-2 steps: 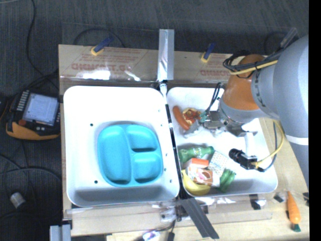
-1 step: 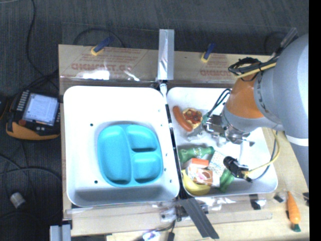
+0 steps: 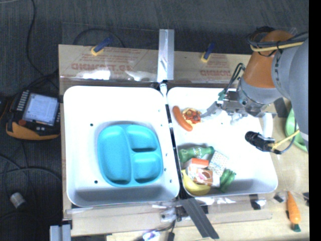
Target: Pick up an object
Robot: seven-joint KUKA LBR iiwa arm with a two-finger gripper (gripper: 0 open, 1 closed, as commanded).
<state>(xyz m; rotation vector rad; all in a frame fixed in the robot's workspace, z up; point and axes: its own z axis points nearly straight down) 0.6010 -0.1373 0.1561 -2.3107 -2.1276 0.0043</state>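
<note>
The claw (image 3: 224, 109) hangs spread wide and empty over the right bin (image 3: 261, 169); the hot dog (image 3: 181, 118) lies just beside it, leftward, long axis slanting.

Left bin (image 3: 80, 134): held a blue divided tray (image 3: 129, 153) near its middle.
Handheld device (image 3: 34, 113): lay on the dark floor off the bench's left edge, screen lit.
Clamps (image 3: 102, 45): two, blue and yellow, at the bench's far edge.
Carrot toy (image 3: 293, 211): by the bench's near right corner.
</note>
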